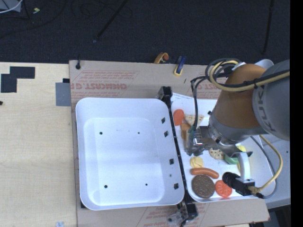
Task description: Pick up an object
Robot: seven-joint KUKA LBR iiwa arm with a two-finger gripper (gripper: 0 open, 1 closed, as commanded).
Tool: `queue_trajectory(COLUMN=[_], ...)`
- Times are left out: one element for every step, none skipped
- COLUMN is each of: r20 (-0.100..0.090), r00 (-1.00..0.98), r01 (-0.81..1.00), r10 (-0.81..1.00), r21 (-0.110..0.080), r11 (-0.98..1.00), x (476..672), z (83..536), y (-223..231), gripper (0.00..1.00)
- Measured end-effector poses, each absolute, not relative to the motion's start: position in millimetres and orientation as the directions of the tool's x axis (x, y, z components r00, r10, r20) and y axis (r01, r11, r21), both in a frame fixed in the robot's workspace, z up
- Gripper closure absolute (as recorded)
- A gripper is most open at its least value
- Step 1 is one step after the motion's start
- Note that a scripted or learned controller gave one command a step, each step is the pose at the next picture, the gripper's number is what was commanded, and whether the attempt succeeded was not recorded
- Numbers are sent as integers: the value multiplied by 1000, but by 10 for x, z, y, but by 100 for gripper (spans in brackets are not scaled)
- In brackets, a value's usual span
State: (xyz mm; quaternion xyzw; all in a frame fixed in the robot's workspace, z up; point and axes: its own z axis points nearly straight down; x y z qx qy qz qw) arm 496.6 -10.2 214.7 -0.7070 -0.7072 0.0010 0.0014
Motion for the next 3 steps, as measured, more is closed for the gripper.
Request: queue_trajectory(r20=[1, 0, -1], r00=[0, -4, -5], r01=[1000, 1000, 1000], r10=[1000, 1000, 1000], r21=[-4, 1, -7], r11=[0, 4, 5], x=[4964, 5222, 5210], z=[2144, 2901, 2962], y=[-101, 310, 297], gripper=[0, 0, 100])
